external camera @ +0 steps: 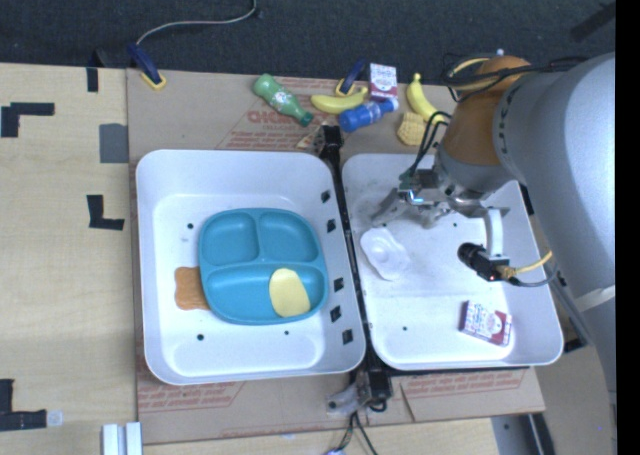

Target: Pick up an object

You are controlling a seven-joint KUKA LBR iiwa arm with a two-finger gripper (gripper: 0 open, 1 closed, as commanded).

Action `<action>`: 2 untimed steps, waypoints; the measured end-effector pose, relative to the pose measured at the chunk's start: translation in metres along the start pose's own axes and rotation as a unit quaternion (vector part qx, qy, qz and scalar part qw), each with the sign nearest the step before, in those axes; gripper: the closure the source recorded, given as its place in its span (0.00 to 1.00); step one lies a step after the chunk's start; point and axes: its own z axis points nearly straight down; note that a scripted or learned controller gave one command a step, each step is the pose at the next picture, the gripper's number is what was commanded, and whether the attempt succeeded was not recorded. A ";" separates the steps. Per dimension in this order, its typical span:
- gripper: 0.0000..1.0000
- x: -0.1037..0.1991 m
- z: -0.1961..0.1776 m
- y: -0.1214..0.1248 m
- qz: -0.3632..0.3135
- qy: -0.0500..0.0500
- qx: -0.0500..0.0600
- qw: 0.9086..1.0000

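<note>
In the right bin [540, 343], a clear crumpled plastic piece [385, 252] lies near the left wall. A small red and white box [485, 324] rests at the front right. My gripper [408, 211] hovers low over the back left part of this bin, just above and behind the clear piece. It is open with nothing between its fingers. The left bin [160, 243] carries a blue divided plate [250, 253] with a yellow lemon-like item [290, 293] in its front right section. A brown toast-like piece [187, 288] pokes out from under the plate's left edge.
Behind the bins, on the cardboard, lie a green bottle [282, 100], a banana [338, 101], a blue bottle [362, 116], a small box [383, 78] and a second banana [420, 98]. The grey arm [560, 143] covers the right bin's back right corner.
</note>
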 end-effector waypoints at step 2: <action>0.00 0.015 0.001 0.023 0.000 -0.001 0.001 1.000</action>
